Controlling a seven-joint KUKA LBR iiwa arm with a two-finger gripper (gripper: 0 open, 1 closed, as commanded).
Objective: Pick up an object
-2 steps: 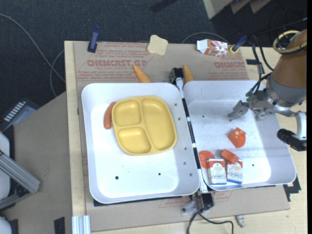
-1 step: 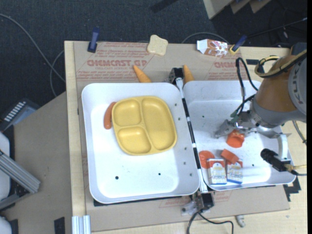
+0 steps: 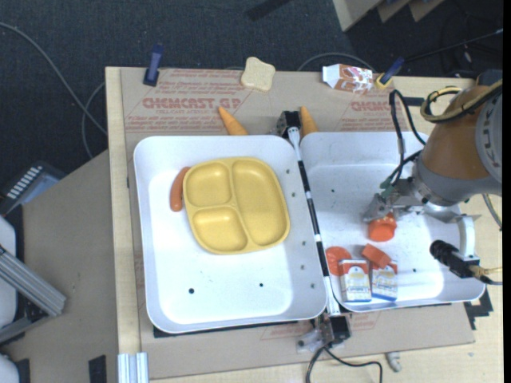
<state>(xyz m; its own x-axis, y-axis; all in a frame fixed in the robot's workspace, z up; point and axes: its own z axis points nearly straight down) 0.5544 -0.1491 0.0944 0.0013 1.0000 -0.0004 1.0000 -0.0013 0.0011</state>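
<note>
Orange cup (image 3: 382, 229), small and round, lying on the floor of the right bin (image 3: 343, 166), toward the middle and a little to the arm's side. Just above it, touching or very nearly so, the gripper (image 3: 386, 207), low over the bin floor at the end of the grey arm (image 3: 459, 146). Fingers too small and too shadowed to read (apart or together, cannot tell), and no sign of the cup between them.

Just below the cup, an orange block (image 3: 376, 254) and a red piece (image 3: 338, 254), then two small cartons (image 3: 371, 282) side by side against the near wall. Across the divider, in the left bin (image 3: 160, 238), a yellow divided plate (image 3: 236, 204) with a sausage (image 3: 177, 190) tucked at its left edge.

By the look of it, at the approach or closing step, with lifting not yet done. Next move likely to call for centring over the cup, closing firmly on its rim or body, then rising straight up, clear of the orange block nearby. Round shape apt to roll or squirt aside if pinched off-centre.
</note>
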